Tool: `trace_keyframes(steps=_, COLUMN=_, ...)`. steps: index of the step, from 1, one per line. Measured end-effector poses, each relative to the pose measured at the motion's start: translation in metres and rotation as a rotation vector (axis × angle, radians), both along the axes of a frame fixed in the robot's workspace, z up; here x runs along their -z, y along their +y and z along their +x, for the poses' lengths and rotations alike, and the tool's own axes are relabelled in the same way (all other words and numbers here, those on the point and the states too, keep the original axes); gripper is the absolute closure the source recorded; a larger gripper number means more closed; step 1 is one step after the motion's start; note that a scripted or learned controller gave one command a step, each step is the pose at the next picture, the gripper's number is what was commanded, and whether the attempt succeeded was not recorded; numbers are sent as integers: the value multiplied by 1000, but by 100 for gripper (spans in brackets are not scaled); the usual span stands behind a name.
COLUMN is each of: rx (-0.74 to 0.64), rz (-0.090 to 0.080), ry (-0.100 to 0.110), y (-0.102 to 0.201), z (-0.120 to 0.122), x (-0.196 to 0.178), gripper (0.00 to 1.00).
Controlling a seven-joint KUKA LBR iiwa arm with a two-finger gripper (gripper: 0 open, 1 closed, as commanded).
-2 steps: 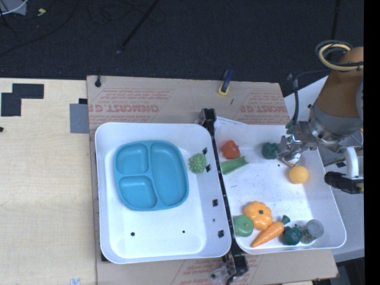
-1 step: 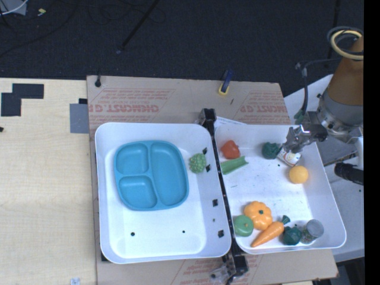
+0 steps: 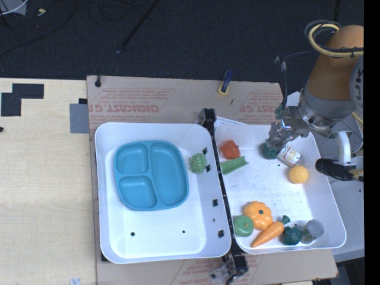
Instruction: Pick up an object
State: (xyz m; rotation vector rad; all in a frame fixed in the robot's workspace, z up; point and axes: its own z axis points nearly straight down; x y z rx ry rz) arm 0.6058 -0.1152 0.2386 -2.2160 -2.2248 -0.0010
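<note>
Two shallow white bins sat side by side on the bench. The left bin (image 3: 107, 218) held a blue divided plate (image 3: 151, 175), with a small green broccoli piece (image 3: 198, 162) just beside the plate's right edge. The right bin (image 3: 332, 212) held most of the objects: a red pepper (image 3: 230, 149) touching a green strip-shaped piece (image 3: 233, 165) near its upper left, a yellow lemon (image 3: 298, 174) toward the right, and just above it a small white labelled can (image 3: 290, 155) lying on its side. Along the near edge lay an orange pumpkin (image 3: 258, 213), a round green item (image 3: 243, 225) touching it, a carrot (image 3: 268, 233), a dark teal object (image 3: 291, 235) and a grey metal can (image 3: 312, 229). The gripper (image 3: 275, 142) hung low over the right bin's far part, right at a small teal object (image 3: 270, 152); whether its jaws were spread or pinching that object could not be told from this angle.
</note>
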Motion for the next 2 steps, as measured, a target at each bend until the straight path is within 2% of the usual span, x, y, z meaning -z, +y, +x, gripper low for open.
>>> trace_keyframes(steps=1, rx=0, rz=0, ry=1, y=47, z=17, x=8, gripper=100)
trace_keyframes(steps=2, rx=0, rz=0, ry=1, y=92, z=23, x=4, gripper=100)
